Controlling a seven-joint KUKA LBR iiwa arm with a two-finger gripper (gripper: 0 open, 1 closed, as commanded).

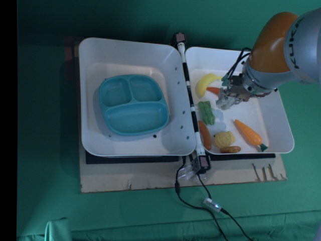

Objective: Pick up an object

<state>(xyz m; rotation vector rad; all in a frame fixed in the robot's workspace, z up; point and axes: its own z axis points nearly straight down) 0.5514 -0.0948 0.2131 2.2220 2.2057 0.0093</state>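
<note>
The right bin (281, 129) holds several toy foods: a yellow banana (206, 83), a green vegetable (206, 112), a large orange carrot (249, 133), a yellow corn piece (224, 138), a small brown piece (230, 149), and a slim carrot (204, 134) along the left wall. An orange-red piece (214, 90) pokes out beside the banana. My gripper (225, 103) hangs over the middle of this bin, just right of the banana and above the green vegetable. I see nothing between its fingers.
The left bin (93, 134) carries a teal divided plate (133, 105). A black-and-white bar (188, 92) runs between the bins. Cables (200, 192) trail off the cardboard base at the front. Green cloth surrounds the bench.
</note>
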